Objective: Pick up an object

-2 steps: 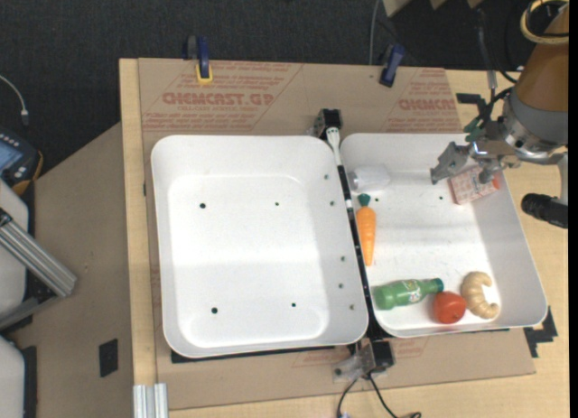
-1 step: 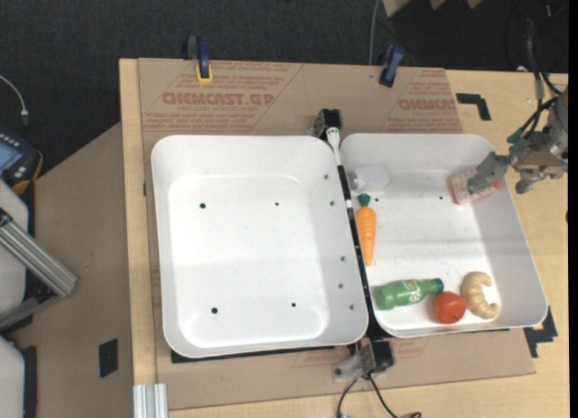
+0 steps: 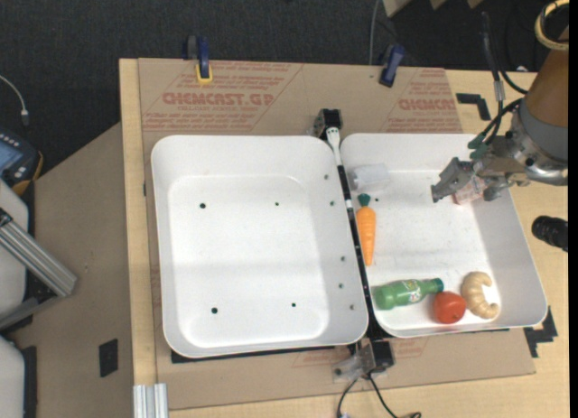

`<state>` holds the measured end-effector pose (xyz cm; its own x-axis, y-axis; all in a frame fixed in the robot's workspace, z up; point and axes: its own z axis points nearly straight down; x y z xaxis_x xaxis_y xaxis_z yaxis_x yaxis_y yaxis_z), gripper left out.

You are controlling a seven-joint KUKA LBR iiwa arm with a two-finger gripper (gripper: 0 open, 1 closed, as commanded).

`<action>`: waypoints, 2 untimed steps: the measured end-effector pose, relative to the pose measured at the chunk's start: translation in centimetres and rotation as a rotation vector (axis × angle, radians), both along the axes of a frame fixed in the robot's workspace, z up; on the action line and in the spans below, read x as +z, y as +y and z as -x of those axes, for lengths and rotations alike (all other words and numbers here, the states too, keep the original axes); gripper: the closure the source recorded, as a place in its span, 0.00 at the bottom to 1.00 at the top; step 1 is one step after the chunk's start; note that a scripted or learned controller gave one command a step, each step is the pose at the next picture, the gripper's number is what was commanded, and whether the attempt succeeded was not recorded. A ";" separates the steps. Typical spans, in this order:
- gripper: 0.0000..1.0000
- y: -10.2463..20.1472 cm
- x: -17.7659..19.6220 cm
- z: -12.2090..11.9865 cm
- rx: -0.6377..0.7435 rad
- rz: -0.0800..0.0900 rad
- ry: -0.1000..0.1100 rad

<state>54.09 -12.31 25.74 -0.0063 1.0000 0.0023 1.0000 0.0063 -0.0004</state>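
Observation:
My gripper [image 3: 468,188] hangs over the back right part of the right bin [image 3: 515,227]. It looks open, its two grey fingers spread apart. A small pale pink and white object [image 3: 466,195] shows in the gap between them, and I cannot tell whether either finger touches it. Also in this bin are an orange carrot [image 3: 366,234] along the left wall and a clear pale object [image 3: 368,177] behind it. At the front lie a green bottle [image 3: 406,292], a red tomato [image 3: 449,307] and a tan croissant [image 3: 480,294].
The left bin [image 3: 181,227] is bare white with a few dark dots on its floor. Both bins rest on a cardboard sheet [image 3: 271,87] held by clamps [image 3: 200,57] at the back. Cables hang behind the arm at the right.

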 end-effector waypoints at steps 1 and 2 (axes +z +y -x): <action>0.00 2.9 -16.3 2.7 -0.005 -0.003 0.017; 1.00 2.6 -14.3 2.2 -0.008 0.003 -0.002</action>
<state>51.87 -9.74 11.42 0.0020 1.0000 -0.0002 1.0000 -0.0020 0.0017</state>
